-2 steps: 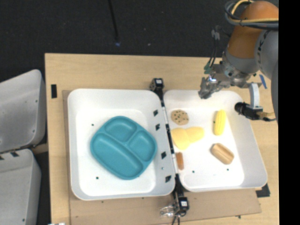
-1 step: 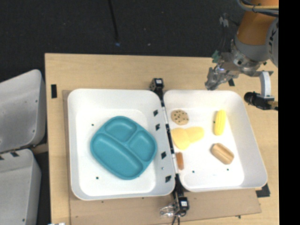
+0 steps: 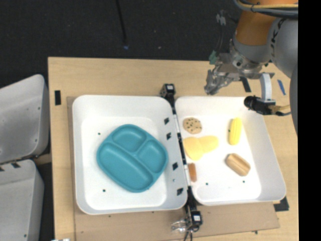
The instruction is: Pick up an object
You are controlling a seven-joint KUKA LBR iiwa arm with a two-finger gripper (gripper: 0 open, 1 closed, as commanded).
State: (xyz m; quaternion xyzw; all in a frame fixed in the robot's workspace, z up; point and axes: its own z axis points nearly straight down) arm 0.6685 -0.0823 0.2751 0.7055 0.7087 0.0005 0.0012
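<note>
The right bin (image 3: pixel 268 149) holds five small food items, any of which could be the pick. The corn cob (image 3: pixel 234 131) lies with its long axis running nearly straight up and down the view, tilted slightly so its upper end leans right. The bread roll (image 3: pixel 237 164) lies slantwise, its long axis running from upper left to lower right. The yellow pear-shaped piece (image 3: pixel 199 146) lies nearly level, its narrow end pointing right toward the corn and its wide end toward the divider between the bins. The small orange sausage (image 3: pixel 192 172) lies upright along the divider, just below the pear shape, and the round cookie (image 3: pixel 192 125) sits just above it (no long axis to speak of). The gripper (image 3: pixel 214 86) hangs above the far rim of the right bin, near its upper left corner, with nothing between its fingers; whether they are spread or pressed together I cannot tell. All five items lie nearer the camera than the gripper, the cookie closest, the roll farthest. The left bin (image 3: pixel 85 134) holds a teal divided plate (image 3: pixel 131 157).
</note>
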